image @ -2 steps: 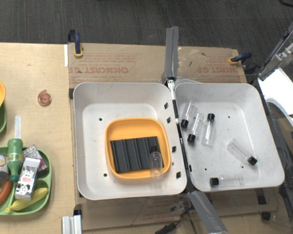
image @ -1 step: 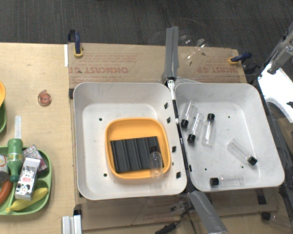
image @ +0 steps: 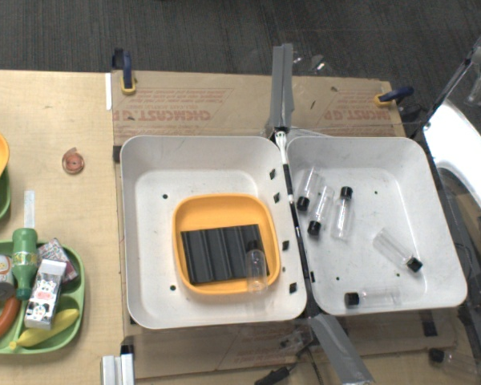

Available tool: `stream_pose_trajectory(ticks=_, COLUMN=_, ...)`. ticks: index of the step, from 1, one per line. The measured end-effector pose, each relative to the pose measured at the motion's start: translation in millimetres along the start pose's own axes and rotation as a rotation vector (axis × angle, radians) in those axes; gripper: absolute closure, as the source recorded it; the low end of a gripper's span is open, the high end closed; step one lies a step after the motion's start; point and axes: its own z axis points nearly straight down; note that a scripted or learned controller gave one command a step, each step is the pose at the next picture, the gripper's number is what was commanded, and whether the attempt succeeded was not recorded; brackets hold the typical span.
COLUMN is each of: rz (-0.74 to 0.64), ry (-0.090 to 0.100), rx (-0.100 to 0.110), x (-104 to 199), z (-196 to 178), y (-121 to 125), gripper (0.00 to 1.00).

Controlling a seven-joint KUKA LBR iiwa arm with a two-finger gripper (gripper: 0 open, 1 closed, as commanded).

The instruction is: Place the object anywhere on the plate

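Judging by the layout, you have one clear vial (image: 256, 268) already lying on the orange plate's (image: 224, 207) front right rim in the left bin (image: 136, 215). Your arm (image: 457, 147) sits at the right edge; its hand's state I cannot tell. Next, pick another black-capped vial (image: 342, 210) from the right bin (image: 433, 295).

Setting: robotics laboratory test bench. Evidence: two shallow white bins, left bin (image: 144, 215) and right bin (image: 433, 215), stood side by side on cardboard sheeting (image: 192, 111) held by clamps (image: 125, 72) at the bench's far edge. Clear vials with black caps (image: 343, 211) lay in the right bin. Toy food on a green tray (image: 64, 327) sat at the bench's left edge. Dark carpet (image: 224, 14) lay beyond.
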Motion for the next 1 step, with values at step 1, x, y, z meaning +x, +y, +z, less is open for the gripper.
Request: stream_pose_trajectory(ticks=1, rz=-0.236, ry=0.003, rx=-0.001, x=3.3, z=77.3, y=-1.6, gripper=0.0)
